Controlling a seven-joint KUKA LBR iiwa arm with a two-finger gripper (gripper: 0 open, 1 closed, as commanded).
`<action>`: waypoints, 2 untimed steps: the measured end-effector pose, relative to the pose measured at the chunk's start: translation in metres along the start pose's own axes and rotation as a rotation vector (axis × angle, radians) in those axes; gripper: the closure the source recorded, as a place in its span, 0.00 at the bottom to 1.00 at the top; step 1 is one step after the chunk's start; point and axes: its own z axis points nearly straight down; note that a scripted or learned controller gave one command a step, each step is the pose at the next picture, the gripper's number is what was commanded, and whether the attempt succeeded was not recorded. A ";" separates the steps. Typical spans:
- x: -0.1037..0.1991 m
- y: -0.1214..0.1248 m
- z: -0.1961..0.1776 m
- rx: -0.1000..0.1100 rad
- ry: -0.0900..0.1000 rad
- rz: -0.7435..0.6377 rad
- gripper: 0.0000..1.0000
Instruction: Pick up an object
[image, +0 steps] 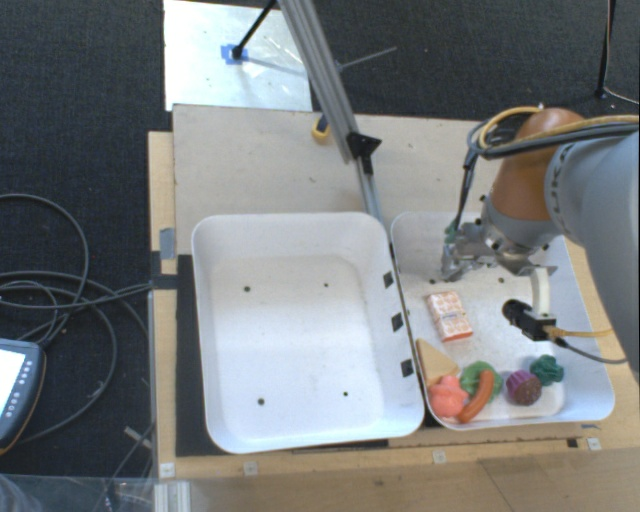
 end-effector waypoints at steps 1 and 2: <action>0.002 0.000 -0.065 -0.004 -0.001 -0.004 1.00; 0.001 0.002 -0.119 -0.004 -0.001 -0.005 1.00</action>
